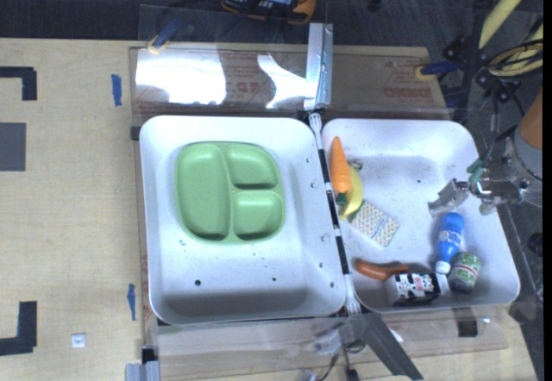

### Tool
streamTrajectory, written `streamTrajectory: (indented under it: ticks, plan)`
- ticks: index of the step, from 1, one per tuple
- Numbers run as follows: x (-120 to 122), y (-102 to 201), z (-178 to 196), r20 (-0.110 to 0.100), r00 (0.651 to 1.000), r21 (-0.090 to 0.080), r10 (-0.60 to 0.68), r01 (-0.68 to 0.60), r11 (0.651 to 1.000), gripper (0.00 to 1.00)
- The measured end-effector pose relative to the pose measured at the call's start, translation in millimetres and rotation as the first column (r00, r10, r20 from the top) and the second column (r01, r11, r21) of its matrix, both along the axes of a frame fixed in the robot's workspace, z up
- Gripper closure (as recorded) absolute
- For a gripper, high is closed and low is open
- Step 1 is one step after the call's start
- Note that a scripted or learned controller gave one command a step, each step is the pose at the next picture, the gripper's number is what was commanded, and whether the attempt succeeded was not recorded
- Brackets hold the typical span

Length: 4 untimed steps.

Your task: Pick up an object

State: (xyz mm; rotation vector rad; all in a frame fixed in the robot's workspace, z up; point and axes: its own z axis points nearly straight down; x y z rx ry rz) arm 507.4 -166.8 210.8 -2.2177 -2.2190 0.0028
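Observation:
My gripper [470, 200] hangs over the right side of the right bin [405, 142], open, with nothing between its fingers. Just below it lies a blue bottle [448, 238] with a white cap, pointing toward the bin's front. A green can [467, 271] sits next to the bottle's cap, and a black-and-white carton [416, 285] lies at the front wall. A red-orange pepper [376, 268] lies beside the carton. A carrot [340, 164], a banana [352, 196] and a patterned packet [376, 223] lie along the bin's left side.
The left bin [164, 276] holds a green divided plate [229, 190]. A metal divider post [318, 65] stands behind the seam between the bins. The arm's grey wrist and cables [509, 155] come in over the right bin's right rim.

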Motion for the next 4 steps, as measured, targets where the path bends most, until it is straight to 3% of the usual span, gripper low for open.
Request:
streamTrajectory:
  ticks: [1, 2, 3, 4]
  plan:
    - [-26.3, -24.5, -60.8, 0.0, 0.996, 0.0, -0.094, 0.094, 0.996, 0.0]
    - [-26.1, -35.3, -115.5, 0.002, 0.996, 0.008, -0.092, 0.092, 0.996, 0.0]
    - [-27.9, -37.5, -106.7, 0.001, 0.995, 0.004, -0.097, 0.097, 0.995, 1.0]
    - [45.9, 16.3, 2.1, 0.001, 0.999, -0.002, -0.044, 0.044, 0.999, 1.0]
